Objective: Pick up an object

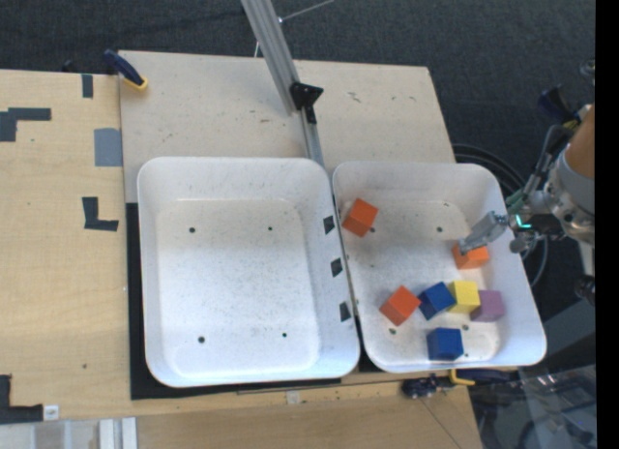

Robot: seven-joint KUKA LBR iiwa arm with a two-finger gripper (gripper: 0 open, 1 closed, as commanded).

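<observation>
Look at the right bin (426, 178) on the table (222, 108). Your arm (571, 181) comes in from the right side, over the bin's right edge. The hand (481, 234) is low, just above an orange block (471, 256) by the right wall. One grey finger (478, 235) points down and left at that block and seems to touch its top. You cannot tell if the hand is apart or together, and no block can be seen between its fingers.

More blocks lie in the same bin. One orange block (360, 216) sits alone near the left wall, well apart from the hand. Near the front you see a bunch close together: an orange one (398, 304), a blue one (437, 298), a yellow one (466, 294) and a purple one (487, 306). One more blue block (445, 343) sits just in front of them.

The left bin (237, 273) is right beside the right bin.
</observation>
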